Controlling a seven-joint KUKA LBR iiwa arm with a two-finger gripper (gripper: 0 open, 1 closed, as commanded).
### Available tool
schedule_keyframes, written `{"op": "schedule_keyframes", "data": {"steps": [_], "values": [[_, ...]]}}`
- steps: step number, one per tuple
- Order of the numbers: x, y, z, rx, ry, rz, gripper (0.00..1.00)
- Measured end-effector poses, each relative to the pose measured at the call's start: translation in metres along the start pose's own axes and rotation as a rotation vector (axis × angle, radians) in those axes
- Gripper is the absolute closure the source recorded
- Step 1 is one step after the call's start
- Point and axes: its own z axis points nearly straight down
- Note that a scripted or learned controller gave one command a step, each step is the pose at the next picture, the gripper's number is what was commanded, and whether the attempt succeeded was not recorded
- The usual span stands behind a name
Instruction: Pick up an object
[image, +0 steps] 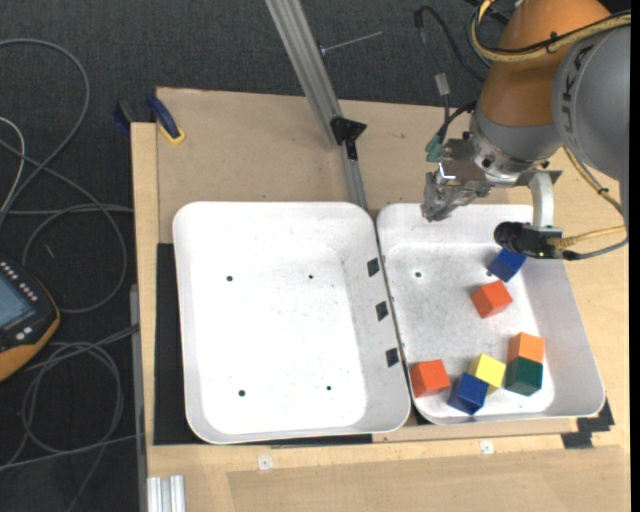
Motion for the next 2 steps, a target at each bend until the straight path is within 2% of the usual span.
{"op": "schedule_keyframes", "data": {"steps": [1, 2], "values": [[0.061, -0.001, 0.009, 0.006, 0.001, 0.0, 1.0], [0.117, 0.001, -0.002, 0.002, 0.001, 0.0, 1.0]]}}
